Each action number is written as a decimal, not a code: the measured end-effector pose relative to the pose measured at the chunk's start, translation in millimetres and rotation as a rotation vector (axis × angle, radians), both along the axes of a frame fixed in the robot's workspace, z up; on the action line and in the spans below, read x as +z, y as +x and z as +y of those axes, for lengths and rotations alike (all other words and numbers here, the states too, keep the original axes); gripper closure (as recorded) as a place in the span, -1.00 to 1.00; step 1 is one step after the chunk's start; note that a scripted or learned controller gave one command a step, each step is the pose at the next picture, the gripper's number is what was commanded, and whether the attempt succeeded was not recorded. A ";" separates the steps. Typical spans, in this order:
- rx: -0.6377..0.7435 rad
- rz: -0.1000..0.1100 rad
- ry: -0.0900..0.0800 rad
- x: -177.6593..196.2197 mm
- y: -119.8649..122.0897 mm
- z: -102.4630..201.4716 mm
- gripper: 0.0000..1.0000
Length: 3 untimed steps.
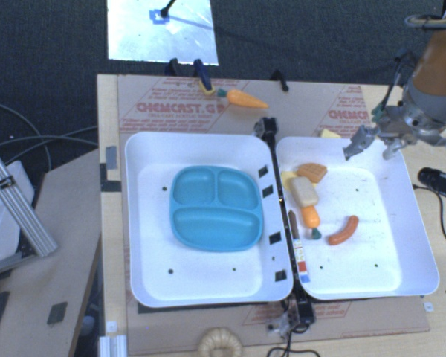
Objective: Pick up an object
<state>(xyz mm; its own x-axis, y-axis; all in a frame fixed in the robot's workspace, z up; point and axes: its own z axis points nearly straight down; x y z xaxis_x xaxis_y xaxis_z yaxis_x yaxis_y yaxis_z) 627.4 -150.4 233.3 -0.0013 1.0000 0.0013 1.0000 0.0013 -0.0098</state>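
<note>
Camera view: two-finger gripper hovers with fingers apart, holding nothing, over the right white bin, where a red toy sausage lies well below it.

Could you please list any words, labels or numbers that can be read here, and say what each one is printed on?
"CHEMCAST" in red on the brown board under the bins, at back left.
The same red print at back right, too partly covered to read whole.
Coloured label on the divider between the bins: too small to read.

blue tray in left bin.
</note>
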 end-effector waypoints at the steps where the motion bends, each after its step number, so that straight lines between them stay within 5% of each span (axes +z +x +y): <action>1: 0.002 -0.012 -0.002 7.3 2.3 0.1 -1.00; 3: 0.001 -0.008 -0.002 -76.9 -2.9 1.2 -1.00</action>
<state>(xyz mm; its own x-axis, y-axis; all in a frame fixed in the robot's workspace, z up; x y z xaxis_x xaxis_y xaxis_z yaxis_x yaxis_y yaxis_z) 624.5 -149.2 156.4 -0.0021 1.0000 -0.0003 1.0000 0.0021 -0.0014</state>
